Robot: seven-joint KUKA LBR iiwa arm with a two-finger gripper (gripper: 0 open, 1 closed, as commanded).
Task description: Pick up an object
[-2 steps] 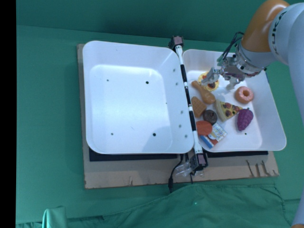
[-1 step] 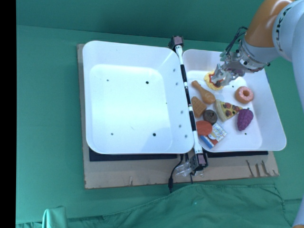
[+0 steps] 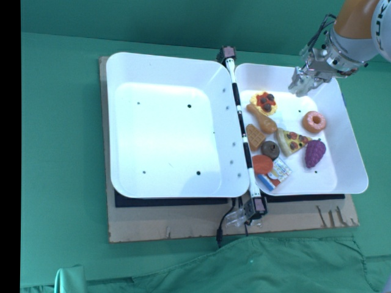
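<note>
While toy foods crowd the right bin (image 3: 351, 163), the jaws (image 3: 303, 84) seemingly hover apart.

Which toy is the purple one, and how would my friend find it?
Look in the right white bin, at its near right part. The purple bunch of toy grapes lies there, below the pink-iced doughnut, beside the pizza slice. Nothing else is purple.

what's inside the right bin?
Right bin holds toy food: tart, drumstick, waffle, donut, pizza slice, grapes, a packet. The red piece partly covers the packet.
</note>
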